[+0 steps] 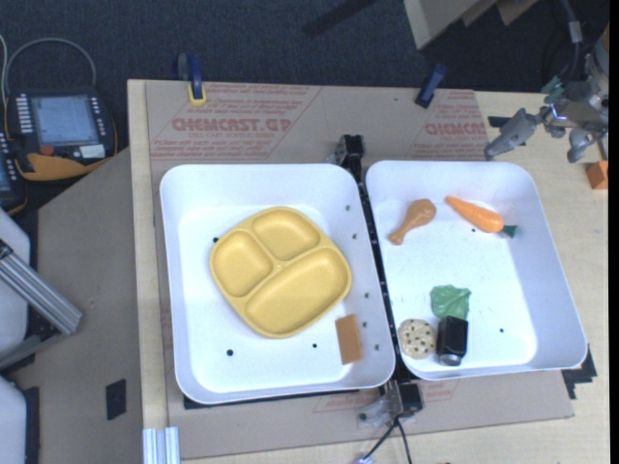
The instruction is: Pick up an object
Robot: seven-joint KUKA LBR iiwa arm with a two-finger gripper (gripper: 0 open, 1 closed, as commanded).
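Note:
The right bin holds a tan drumstick, an orange carrot, a green leafy piece, a speckled round cookie and a small black object. The cookie and the black object lie side by side at the bin's front edge. My gripper hangs above the bench just beyond the right bin's far right corner, away from all the objects. It is open, with its grey fingers spread and nothing between them.
The left bin holds a yellow divided plate and a small brown block by its front right corner. A black clamp sits between the bins at the back. A pendant with a screen lies far left.

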